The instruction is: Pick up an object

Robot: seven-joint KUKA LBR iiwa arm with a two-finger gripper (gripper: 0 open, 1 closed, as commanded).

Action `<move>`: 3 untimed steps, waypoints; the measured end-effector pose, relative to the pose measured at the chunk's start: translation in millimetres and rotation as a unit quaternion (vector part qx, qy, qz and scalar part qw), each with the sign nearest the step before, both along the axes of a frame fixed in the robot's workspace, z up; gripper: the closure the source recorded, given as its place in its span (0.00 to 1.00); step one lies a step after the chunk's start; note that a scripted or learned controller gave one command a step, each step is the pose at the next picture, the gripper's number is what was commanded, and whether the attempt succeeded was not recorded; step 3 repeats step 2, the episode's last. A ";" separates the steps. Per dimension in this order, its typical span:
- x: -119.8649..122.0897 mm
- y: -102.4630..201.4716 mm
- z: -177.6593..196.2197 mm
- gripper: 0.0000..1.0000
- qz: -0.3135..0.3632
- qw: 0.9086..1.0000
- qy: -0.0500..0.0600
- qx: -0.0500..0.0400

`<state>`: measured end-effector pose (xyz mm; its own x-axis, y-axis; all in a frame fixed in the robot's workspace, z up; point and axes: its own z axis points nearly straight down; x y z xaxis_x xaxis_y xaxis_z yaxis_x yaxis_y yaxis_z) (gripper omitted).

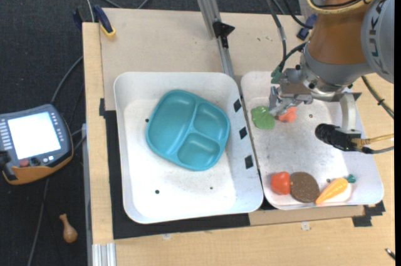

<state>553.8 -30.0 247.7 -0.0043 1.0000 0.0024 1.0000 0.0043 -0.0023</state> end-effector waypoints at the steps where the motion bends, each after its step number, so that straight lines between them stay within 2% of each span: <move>1: -3.1 53.4 -17.2 1.00 0.000 1.000 0.000 0.000; 2: -2.9 107.4 -9.8 1.00 0.000 1.000 -0.001 0.000; 3: -2.9 107.4 -9.8 1.00 0.000 1.000 -0.001 0.000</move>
